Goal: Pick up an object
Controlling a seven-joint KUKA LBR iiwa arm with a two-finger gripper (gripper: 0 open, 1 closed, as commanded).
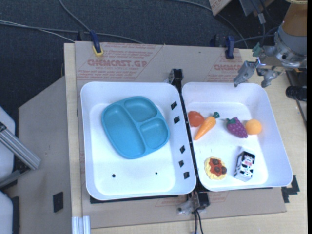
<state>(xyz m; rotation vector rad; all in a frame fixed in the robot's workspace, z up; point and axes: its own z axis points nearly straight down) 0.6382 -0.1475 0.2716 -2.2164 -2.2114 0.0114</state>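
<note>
My gripper [255,77] hangs above the far right corner of the right bin [279,145], open, with nothing between its fingers [242,74]. In that bin lie a red tomato [195,118], a carrot [206,125], a bunch of purple grapes [236,127], an orange fruit [253,126], a small pizza [215,167] and a black-and-white milk carton [245,165]. The grapes and orange fruit are the nearest to the gripper, a little toward the front of it.
The left bin [92,145] holds a blue sectioned plate [135,126]. A black divider with clips [179,126] runs between the bins. Two clamps [96,45] hold the cardboard sheet at the back edge. Cables cross the dark floor behind.
</note>
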